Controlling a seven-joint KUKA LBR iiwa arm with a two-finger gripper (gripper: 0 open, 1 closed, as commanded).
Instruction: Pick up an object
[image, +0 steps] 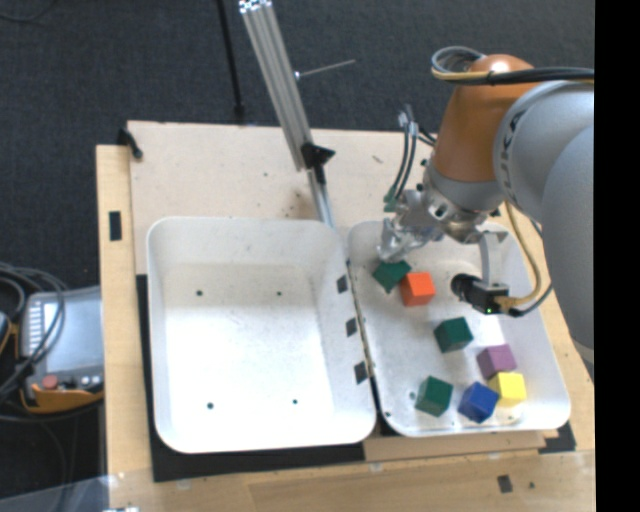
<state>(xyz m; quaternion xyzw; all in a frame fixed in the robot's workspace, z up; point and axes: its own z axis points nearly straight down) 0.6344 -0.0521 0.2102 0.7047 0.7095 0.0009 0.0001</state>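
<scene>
Six small blocks lie in the right bin (540, 345), and the hand (392, 243) hangs over that bin's upper left corner directly above a dark green block (391, 273), though whether its fingers are spread or pinching the block I cannot tell. This green block sits tilted, one corner toward the bin's near side, just beside an orange block (419, 288); being a cube it has no clear long axis. The pale wooden desk (225, 165) carries both white bins, the left bin (250, 330) beside it, over dark grey carpet (80, 70).
</scene>
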